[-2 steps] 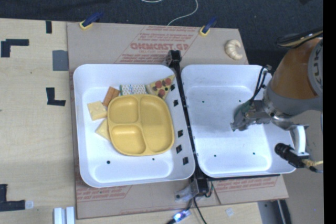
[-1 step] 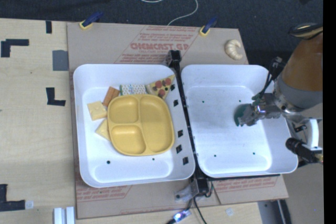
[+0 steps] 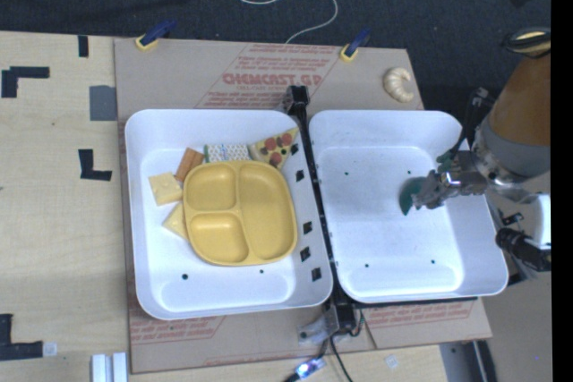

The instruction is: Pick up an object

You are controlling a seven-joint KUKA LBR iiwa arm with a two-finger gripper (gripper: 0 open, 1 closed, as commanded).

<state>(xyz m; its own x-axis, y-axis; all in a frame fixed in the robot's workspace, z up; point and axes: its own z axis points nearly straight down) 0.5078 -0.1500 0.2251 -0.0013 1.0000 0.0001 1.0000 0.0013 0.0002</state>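
Note:
In the right bin [image 3: 394,273], my gripper [image 3: 424,192] reaches in from the right, fingers pointing left. A small dark green object [image 3: 412,196] sits between the fingertips, and the gripper is shut on it. The object lies over the right half of that bin's floor; I cannot tell whether it touches the floor. The grey arm with its orange band [image 3: 526,103] stands over the bin's right wall.
The left bin [image 3: 143,192] holds a yellow divided plate [image 3: 240,212], with tan and orange food pieces [image 3: 175,177] at its left and a pizza-like piece [image 3: 277,144] at its top. A beige shell-like item [image 3: 400,83] lies on the cardboard behind the right bin.

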